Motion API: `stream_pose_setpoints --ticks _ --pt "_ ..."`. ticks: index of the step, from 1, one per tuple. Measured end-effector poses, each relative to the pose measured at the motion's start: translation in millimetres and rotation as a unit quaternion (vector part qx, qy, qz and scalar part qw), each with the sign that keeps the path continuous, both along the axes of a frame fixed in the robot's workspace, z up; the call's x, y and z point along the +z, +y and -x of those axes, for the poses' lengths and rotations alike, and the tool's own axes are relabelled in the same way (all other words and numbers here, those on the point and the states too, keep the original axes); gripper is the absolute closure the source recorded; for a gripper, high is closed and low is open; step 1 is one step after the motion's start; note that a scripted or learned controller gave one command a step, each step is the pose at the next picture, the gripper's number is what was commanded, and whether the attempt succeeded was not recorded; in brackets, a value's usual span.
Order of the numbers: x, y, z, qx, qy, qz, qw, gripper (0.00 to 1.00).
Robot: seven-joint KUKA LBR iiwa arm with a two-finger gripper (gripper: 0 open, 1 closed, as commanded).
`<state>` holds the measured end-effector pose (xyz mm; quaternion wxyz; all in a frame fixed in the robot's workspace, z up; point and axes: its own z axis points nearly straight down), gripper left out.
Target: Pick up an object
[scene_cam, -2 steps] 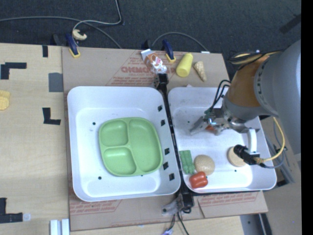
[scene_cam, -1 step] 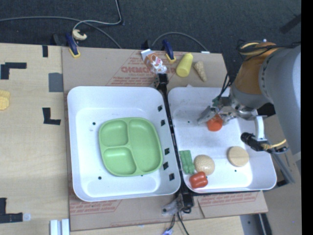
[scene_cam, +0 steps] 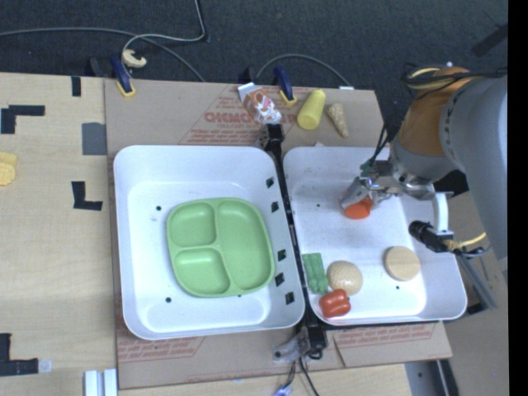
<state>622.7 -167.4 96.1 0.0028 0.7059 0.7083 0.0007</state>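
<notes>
My gripper [scene_cam: 364,198] hangs low over the upper middle of the right bin [scene_cam: 437,304]. A small orange piece [scene_cam: 358,211] lies on the bin floor right at its tip, touching or nearly touching it. Elsewhere in this bin are a tan disc [scene_cam: 402,263], a beige ball [scene_cam: 345,276], a red item [scene_cam: 334,304] and a green strip [scene_cam: 313,271] along the left wall. The grey arm with its orange band [scene_cam: 425,122] comes in from the right.
The left bin [scene_cam: 136,180] holds a green divided plate [scene_cam: 219,246]. Behind the bins, on the cardboard, lie a yellow cylinder [scene_cam: 311,110], a tan cone [scene_cam: 338,120] and a small packet [scene_cam: 260,103]. Blue clamps and cables sit at the back edge.
</notes>
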Motion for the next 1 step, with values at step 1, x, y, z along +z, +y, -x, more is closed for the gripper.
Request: stream_pose_setpoints --ticks 1 --pt "70.2 59.3 -39.5 0.000 0.001 -0.0017 1.0000 1.00"
